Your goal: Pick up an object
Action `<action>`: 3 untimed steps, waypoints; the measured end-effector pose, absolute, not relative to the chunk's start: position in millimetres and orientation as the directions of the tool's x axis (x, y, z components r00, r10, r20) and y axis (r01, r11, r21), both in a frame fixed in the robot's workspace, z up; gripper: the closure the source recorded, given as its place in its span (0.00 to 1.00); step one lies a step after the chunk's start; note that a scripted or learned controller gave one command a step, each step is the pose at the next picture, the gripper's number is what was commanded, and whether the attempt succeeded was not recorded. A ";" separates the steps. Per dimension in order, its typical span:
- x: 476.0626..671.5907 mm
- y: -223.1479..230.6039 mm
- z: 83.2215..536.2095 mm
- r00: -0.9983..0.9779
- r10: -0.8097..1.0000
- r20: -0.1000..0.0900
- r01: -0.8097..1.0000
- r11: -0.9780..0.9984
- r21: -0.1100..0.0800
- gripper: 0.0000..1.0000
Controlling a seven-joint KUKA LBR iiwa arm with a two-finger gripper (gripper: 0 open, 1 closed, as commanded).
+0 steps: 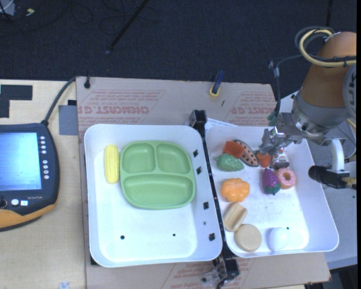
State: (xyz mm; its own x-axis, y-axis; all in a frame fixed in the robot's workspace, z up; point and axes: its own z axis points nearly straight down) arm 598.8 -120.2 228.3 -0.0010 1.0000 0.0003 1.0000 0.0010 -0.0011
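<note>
A pale table [36, 245] carries brown cardboard [144, 104] under two white bins, with dark floor [168, 29] across the top. The right bin [325, 233] holds toy foods [234, 189]; the gripper [275, 152] hovers at its upper edge, grip state unclear.

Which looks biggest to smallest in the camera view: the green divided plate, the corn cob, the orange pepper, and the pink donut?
1. Green divided plate, by far the largest.
2. Corn cob and orange pepper: the cob longer, the pepper wider; too close to rank.
3. Pink donut, smallest.
</note>
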 end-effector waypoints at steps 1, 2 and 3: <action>554.3 -97.0 216.9 0.003 1.000 0.002 1.000 -0.003 -0.008 1.00; 505.4 -83.6 235.2 0.002 1.000 0.002 1.000 -0.002 -0.006 1.00; 509.6 -85.9 234.3 0.002 1.000 0.001 1.000 -0.002 -0.005 1.00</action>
State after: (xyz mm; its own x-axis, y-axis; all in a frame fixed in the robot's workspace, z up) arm 509.6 -85.9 234.3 0.0019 1.0000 0.0009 1.0000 -0.0019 -0.0049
